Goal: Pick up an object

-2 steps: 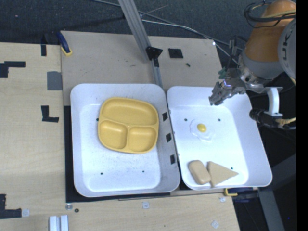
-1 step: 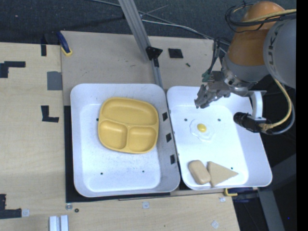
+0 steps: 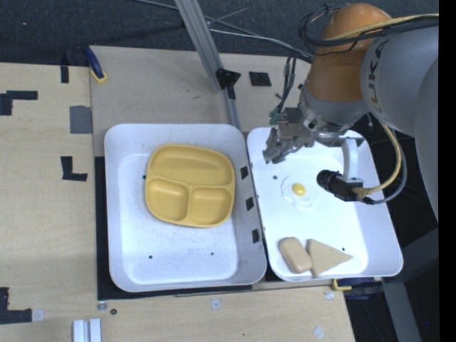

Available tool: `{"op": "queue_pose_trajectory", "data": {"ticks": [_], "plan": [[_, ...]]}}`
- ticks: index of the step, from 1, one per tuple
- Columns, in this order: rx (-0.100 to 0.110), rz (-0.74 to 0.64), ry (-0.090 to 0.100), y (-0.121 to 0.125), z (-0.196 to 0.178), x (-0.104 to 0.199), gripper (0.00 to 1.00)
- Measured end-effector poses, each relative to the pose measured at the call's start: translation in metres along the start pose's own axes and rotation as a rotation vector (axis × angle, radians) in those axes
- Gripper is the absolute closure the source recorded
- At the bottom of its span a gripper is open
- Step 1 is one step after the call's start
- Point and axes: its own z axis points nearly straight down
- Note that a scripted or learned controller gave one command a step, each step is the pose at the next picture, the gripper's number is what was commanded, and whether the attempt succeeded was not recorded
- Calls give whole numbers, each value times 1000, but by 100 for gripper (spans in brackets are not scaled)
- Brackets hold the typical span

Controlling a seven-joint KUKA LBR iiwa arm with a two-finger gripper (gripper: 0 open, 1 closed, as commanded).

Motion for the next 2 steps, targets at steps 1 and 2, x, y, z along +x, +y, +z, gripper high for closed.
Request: {"op": "queue_pose_trajectory", "data": {"ticks": [1, 2], "plan": [[2, 0, 1, -23, 10, 54, 100], [3, 0, 0, -30, 37, 106, 100]]}}
